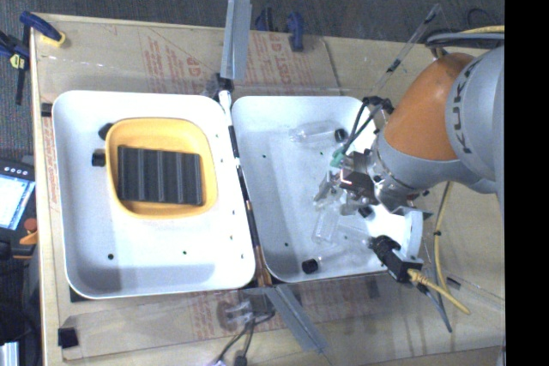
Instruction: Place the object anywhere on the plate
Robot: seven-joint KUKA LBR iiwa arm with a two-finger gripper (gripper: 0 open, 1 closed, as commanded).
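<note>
One dark ridged block (pixel 160 175) is sitting centred on the yellow plate (pixel 163 129), so I'm judging it placed; the gripper (pixel 347 184) is hovering well right of the plate, grip state can't tell, so it's worth lifting straight up, avoiding the clear clutter (pixel 326 227) underneath.

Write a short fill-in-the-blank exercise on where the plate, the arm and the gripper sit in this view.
1. The yellow plate lies in the ____ bin.
2. The gripper hangs over the ____ bin.
3. The band on the arm above the wrist is ____.
4. The plate carries a dark ribbed insert at its ____.

Missing words: left; right; orange; centre
</note>
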